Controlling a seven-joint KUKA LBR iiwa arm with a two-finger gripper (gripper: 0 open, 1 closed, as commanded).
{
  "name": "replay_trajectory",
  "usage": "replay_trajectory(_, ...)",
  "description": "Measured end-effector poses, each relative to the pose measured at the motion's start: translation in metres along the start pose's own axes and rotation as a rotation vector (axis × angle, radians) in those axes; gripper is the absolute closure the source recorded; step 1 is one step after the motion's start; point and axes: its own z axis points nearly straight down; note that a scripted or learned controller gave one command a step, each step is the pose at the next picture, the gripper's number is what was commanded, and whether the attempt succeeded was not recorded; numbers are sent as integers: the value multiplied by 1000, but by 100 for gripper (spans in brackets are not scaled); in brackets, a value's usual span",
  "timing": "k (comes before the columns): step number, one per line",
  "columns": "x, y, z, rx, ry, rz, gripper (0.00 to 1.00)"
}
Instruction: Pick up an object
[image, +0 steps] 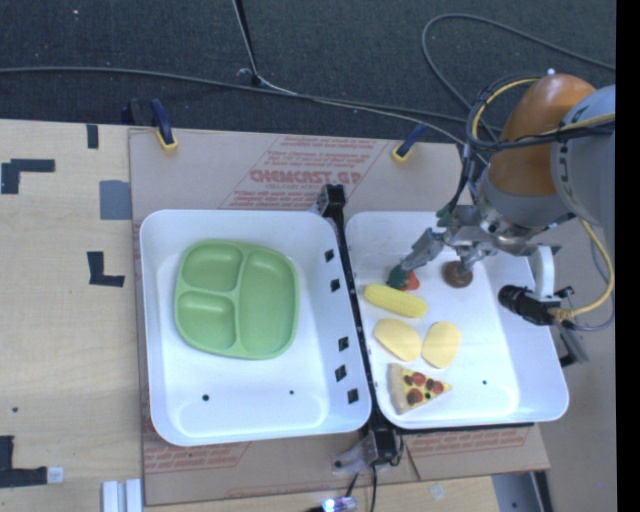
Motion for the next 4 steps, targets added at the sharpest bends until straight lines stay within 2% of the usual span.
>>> replay_trajectory(1, 0, 3, -8, -14, -1, -3, 0)
replay_trajectory(2, -4, -3, 39, -10, -2, -2, 0)
replay_trajectory(3, -2, 4, 95, -24, 2, -1, 0)
replay_trajectory(4, -3, 12, 94, -39, -5, -2, 0)
